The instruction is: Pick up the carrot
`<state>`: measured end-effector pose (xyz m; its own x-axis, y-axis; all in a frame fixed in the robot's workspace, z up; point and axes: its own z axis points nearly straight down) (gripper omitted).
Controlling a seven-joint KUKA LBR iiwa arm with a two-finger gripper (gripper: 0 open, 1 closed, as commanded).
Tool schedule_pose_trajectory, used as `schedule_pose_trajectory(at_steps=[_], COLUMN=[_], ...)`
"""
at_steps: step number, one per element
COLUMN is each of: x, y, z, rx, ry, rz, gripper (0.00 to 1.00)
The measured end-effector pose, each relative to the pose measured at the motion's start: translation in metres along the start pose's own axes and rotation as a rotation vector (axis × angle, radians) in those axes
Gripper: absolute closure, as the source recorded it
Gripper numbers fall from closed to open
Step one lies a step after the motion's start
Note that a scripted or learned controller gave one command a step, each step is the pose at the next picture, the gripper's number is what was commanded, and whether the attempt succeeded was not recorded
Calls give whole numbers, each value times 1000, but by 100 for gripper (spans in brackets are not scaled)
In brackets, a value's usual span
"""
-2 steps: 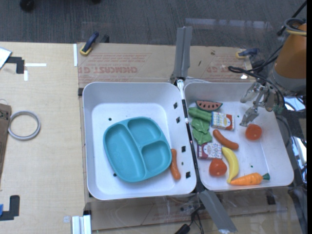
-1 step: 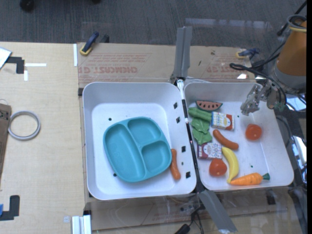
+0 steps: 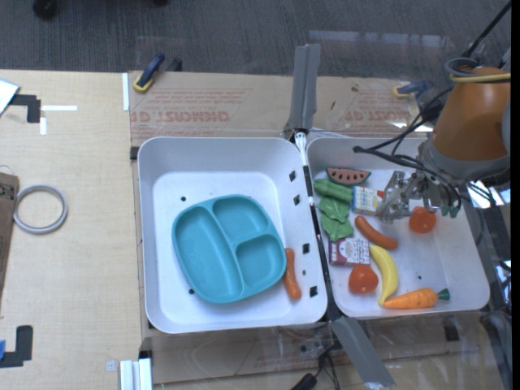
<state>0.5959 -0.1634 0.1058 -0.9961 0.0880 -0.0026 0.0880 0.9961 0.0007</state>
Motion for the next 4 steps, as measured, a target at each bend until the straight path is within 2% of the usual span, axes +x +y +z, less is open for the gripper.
schedule_pose_trajectory(at_steps=[1,2,3,4], x=[0,-13,-7,13], y=[0,-48,-57,-59], z=[0,-35,-4,5], rx=[0,2,1,0], ry=[0,-5,-2,-1], rz=[0,-80,-137,-306], gripper=[0,0,0,0])
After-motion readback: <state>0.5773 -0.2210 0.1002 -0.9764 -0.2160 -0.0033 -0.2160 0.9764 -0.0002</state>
